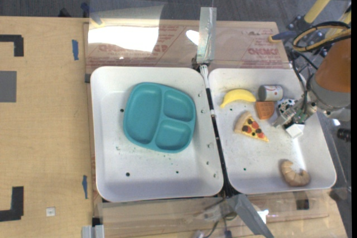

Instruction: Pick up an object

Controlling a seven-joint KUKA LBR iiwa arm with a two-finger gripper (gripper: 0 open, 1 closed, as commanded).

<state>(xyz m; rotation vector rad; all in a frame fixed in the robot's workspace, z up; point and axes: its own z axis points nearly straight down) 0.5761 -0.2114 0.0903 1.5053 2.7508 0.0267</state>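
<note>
Since nothing can be seen between the fingers, the pick looks not yet made, and lifting is all still to do. Closest to the gripper [292, 117] in the right-hand shallow white plastic bin [318, 175] is a small orange-brown rounded block [265, 110], matte and lumpy, just left of the tool. Whether the jaws stand apart or together I cannot tell; the tip is a clutter of small white and dark parts low over the bin floor.

Just above the block lies a short grey cylinder with a red end [270, 92], smooth like a can. Left of it curves a glossy yellow toy banana [237, 97], and below sits a flat triangular toy pizza slice with dark spots [250, 126]. A tan, ridged croissant-shaped piece [294, 173] rests near the front corner.

Across the divider, the left white bin [106, 164] holds a teal three-compartment plastic tray [159, 117] with rounded corners.
</note>
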